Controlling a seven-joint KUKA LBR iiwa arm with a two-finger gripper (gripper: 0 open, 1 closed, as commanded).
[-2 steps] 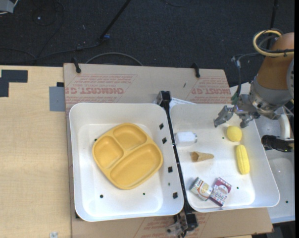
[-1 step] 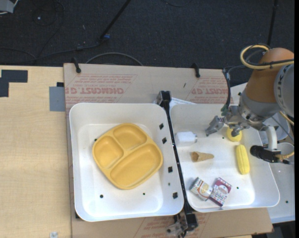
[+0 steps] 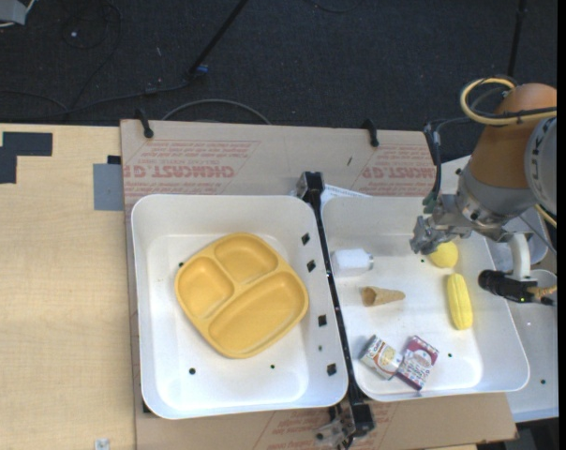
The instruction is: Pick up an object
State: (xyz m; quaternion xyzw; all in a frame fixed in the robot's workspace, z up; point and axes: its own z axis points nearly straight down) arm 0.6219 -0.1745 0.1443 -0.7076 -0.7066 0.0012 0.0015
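Note:
My gripper (image 3: 430, 240) hangs low over the far right part of the right bin (image 3: 494, 368). A small round yellow object (image 3: 445, 255) lies right beside it, touching or just under its tip. A yellow corn cob (image 3: 459, 300) lies lengthwise a little nearer the front. Toward the bin's middle are a brown cone-shaped piece (image 3: 383, 296) and a white object (image 3: 351, 260). Two small packets, one pale (image 3: 380, 355) and one dark red (image 3: 417, 362), lie at the front.
The left bin (image 3: 156, 345) holds a yellow divided plate (image 3: 242, 293). A black divider (image 3: 322, 289) runs between the bins. The grey and orange arm (image 3: 508, 153) comes in from the right, above the bin's far right corner.

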